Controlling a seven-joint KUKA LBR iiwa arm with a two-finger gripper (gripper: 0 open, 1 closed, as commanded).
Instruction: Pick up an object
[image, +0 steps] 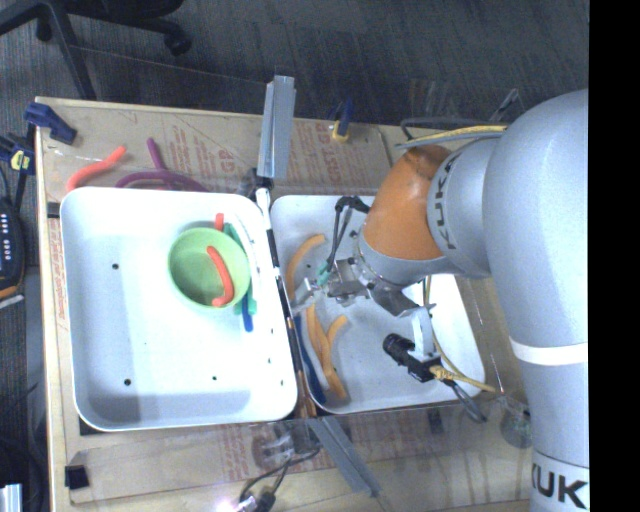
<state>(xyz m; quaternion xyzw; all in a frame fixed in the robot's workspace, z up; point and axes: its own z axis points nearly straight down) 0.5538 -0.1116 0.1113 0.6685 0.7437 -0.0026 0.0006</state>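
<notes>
Two white bins are seen side by side, with the arm over the right bin (470, 330).

The gripper (330, 285) is lowered near some orange curved pieces (325, 350), likely to grab one. Whether it is spread or pinching cannot be told. A green bowl (200, 265) is left in the left bin (110, 340).

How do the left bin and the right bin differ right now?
The left bin holds a green bowl with a red piece across it; the right bin holds loose orange strips. The gripper works over the right bin, while the left bin lies fully exposed. Both are shallow and white.
</notes>
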